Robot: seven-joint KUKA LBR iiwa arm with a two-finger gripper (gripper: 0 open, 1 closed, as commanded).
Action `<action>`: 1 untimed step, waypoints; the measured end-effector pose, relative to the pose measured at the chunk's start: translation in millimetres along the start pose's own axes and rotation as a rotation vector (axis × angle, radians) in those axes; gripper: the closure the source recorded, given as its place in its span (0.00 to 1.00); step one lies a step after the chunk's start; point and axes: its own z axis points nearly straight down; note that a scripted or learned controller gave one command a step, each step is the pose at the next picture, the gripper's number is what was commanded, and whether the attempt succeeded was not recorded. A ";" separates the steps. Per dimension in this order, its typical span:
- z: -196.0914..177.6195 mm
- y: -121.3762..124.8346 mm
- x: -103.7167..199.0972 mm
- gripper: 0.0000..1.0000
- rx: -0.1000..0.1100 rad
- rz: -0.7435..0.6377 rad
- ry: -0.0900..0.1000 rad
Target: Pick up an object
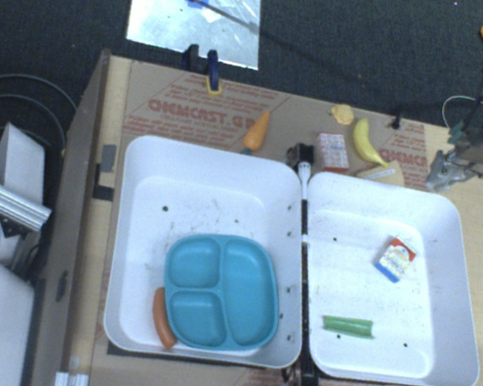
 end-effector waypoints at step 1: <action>-8.8 -0.1 18.5 1.00 0.000 -0.005 0.001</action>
